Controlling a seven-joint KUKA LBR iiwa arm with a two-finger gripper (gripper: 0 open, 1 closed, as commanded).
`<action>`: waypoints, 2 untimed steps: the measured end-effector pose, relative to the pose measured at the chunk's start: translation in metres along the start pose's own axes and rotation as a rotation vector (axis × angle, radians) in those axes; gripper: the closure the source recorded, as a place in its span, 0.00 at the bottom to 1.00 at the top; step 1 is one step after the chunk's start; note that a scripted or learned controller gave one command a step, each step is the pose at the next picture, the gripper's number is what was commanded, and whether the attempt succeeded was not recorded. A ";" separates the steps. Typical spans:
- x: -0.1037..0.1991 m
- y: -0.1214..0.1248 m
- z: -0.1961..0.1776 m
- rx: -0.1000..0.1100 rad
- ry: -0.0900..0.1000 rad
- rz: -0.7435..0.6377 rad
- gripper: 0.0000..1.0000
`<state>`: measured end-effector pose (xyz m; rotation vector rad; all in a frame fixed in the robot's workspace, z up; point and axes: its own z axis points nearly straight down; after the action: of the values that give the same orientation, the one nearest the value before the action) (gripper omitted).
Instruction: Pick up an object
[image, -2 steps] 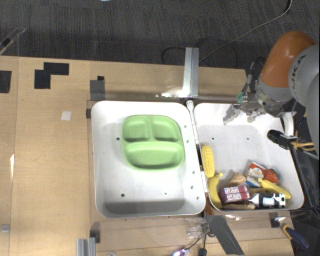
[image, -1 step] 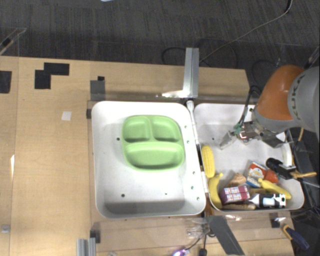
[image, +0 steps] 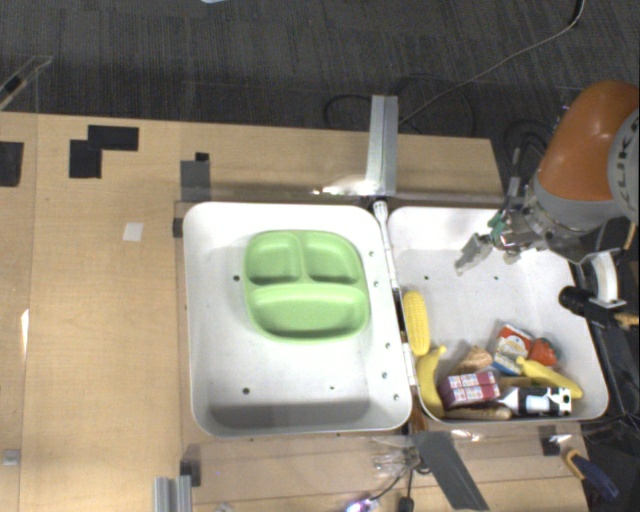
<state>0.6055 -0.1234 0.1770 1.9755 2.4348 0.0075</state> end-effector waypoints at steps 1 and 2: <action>-0.013 -0.066 0.084 0.001 0.000 0.098 0.00; 0.035 -0.106 0.083 -0.018 -0.010 -0.098 0.00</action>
<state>0.4950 -0.1107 0.0929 1.8422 2.5124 0.0191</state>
